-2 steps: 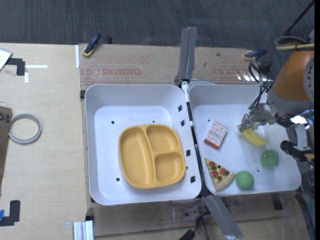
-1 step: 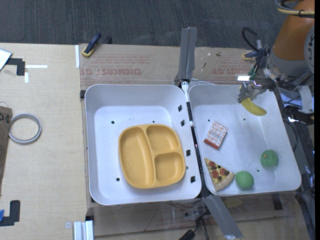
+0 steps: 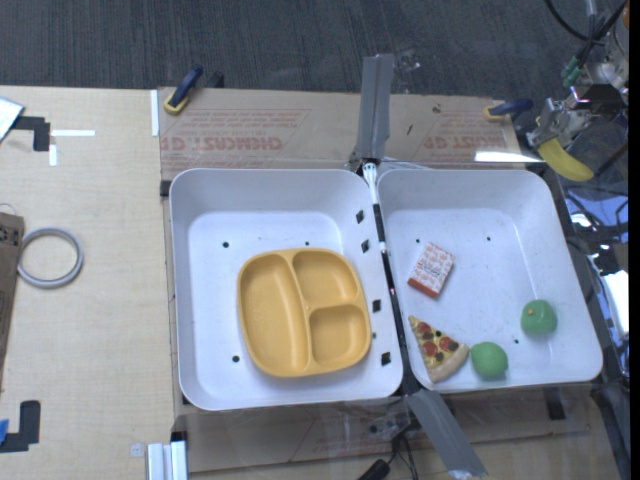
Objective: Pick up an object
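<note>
Pizza slice toy lies at the right bin's front edge, beside two green balls; any would serve, though the small box, lying apart, allows cleaner descent; gripper state: cannot tell

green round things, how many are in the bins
2. One small green ball-shaped object lies near the front edge of the right white bin, beside the toy pizza slice. The other green ball-shaped object sits further right, near that bin's right wall.
</note>
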You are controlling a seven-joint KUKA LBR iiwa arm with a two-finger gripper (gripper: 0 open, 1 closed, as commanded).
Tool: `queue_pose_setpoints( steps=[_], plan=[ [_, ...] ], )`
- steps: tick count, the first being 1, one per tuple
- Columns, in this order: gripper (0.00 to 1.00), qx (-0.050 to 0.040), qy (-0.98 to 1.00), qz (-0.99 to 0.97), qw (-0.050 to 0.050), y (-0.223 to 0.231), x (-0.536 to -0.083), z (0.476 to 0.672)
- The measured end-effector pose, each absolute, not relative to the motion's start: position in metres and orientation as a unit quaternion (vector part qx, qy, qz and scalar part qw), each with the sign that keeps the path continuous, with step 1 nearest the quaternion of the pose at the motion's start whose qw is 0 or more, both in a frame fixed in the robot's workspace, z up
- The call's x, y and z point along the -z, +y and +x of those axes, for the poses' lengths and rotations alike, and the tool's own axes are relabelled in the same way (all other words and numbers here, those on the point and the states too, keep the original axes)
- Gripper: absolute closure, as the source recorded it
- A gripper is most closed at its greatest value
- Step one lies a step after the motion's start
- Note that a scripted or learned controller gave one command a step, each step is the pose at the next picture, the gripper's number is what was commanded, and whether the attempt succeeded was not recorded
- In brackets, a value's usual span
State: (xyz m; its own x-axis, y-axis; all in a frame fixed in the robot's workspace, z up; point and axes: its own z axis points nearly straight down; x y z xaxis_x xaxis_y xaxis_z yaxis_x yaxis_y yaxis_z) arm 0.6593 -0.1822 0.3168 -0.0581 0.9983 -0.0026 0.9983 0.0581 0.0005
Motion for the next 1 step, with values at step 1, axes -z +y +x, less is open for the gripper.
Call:
queue_pose_setpoints(
  steps=[1],
  plan=[
    [1.0, 0.0013, 0.765, 0.644, -0.001, -0.1581, -0.266, 0.6589]
  ],
)
